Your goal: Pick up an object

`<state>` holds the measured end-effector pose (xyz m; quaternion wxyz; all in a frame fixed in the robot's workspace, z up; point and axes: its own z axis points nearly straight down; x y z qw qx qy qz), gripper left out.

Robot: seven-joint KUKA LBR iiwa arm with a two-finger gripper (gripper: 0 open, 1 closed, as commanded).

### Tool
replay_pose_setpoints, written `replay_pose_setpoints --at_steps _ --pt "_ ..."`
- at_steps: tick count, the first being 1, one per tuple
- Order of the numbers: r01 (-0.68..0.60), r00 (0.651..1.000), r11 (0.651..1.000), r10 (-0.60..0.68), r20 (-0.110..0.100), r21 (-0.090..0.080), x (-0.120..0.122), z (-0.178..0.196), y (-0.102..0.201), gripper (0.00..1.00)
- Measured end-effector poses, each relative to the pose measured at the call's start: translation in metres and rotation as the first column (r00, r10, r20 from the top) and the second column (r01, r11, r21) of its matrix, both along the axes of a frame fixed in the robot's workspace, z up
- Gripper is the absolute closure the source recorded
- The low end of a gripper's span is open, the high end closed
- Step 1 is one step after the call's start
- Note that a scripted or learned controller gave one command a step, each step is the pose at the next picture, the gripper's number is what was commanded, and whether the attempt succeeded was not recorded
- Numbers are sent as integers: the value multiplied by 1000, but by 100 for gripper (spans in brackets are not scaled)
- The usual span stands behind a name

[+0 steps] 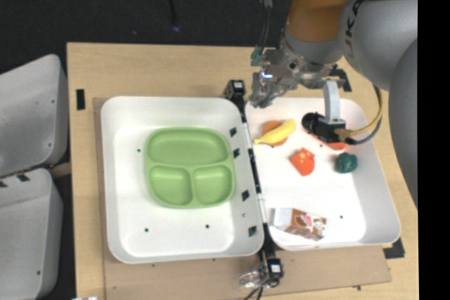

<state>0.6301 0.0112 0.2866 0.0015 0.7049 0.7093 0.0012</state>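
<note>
The robot's gripper (259,96) hovers over the far left corner of the right bin (373,218), just beyond a banana (276,133), with the pick apparently not yet made. Nothing shows in its grasp, and whether its jaws are spread or pressed together cannot be told from this angle. The candidates all lie on the bin floor: the banana nearest, a red piece (303,162) and a teal piece (345,163) further along, a packet (302,223) at the near edge. A green plate (188,166) sits in the left bin (123,235). Descent, grasp and lift appear to remain.
</note>
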Motion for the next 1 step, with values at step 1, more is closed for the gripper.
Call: replay_pose_setpoints --at_steps 1 --pt "0 1000 1000 0 -5 0 3 -20 57 100"
